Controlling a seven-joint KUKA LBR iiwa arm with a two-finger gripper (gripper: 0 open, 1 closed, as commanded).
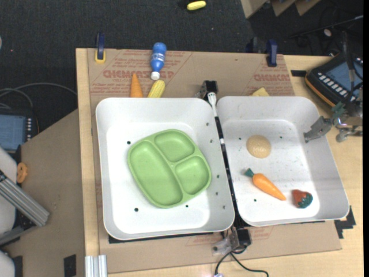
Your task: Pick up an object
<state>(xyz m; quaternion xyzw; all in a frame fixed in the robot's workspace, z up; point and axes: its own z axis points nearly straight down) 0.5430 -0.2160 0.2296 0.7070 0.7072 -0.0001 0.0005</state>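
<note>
Gripper (320,127) is sitting at the right bin's (323,209) far right rim, and I am reading its grey fingers as parted with nothing between them. I am seeing three things lying in that bin, all down and to the left of the gripper. Nearest to me, the small red and green piece (301,198) is resting by the near right corner. Just to its left, one orange toy carrot (266,183) is lying slantwise, green top pointing away from the red piece. Farther back, one tan round piece (259,146) is sitting alone, the closest of the three to the gripper yet well apart from it. Nothing is lying between that round piece and the gripper.

One green divided plate (169,167) with three compartments is lying in the left bin (115,212).

Beyond the bins, on the brown board (190,68), I am counting one orange cone-shaped piece (135,86), one yellow corn piece (157,88) and one small blue and white bottle (157,59). Two blue clamps (100,48) are gripping the board's far edge. Farthest off, one yellow object (196,5) is lying on the dark floor.
</note>
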